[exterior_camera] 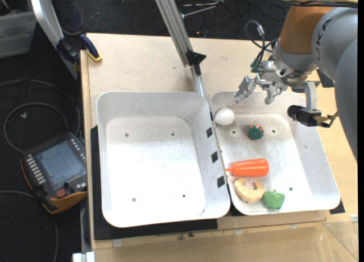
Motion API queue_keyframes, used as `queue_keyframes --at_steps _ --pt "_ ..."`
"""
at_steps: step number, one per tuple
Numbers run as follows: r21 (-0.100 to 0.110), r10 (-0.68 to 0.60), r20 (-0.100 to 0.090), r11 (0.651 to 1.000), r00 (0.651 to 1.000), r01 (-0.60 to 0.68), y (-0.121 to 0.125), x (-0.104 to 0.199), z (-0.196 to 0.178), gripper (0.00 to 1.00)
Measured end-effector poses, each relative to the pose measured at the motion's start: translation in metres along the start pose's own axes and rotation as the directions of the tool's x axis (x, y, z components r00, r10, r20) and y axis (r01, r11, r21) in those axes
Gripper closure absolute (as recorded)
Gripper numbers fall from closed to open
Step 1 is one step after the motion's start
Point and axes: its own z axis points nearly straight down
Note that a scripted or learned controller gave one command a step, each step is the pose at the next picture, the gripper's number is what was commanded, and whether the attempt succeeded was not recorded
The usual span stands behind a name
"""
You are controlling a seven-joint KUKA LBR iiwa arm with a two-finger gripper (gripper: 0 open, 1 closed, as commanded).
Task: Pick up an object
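1. Five small things lie in the right bin [318, 164]: a white ball [224, 117] at its upper-left corner, a dark green toy with a red spot [255, 132] near the middle, an orange carrot-like piece [249, 167], a tan pastry-like piece [249, 190] and a green pepper-like piece [274, 199] along the lower edge.
2. The hand [257, 91] hangs above the bin's upper rim, right of centre in the frame, fingers spread wide and holding nothing.
3. Likely trouble: the ball sits tight against the bin wall, so a finger could strike the rim or nudge it so that it rolls away.
4. The carrot, pastry and pepper are bunched together; closing there may catch two at once or push them apart.
5. The left bin [114, 113] holds no target, so a descent there would close on nothing.
6. No brand, label or legible writing can be made out; the pendant [55, 170] screen at lower left is too small to read.
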Motion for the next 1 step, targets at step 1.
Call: queue_keyframes --at_steps 1 --pt "-0.004 -0.002 0.002 1.0 1.0 0.002 0.001 -0.0001 -0.0032 0.0"
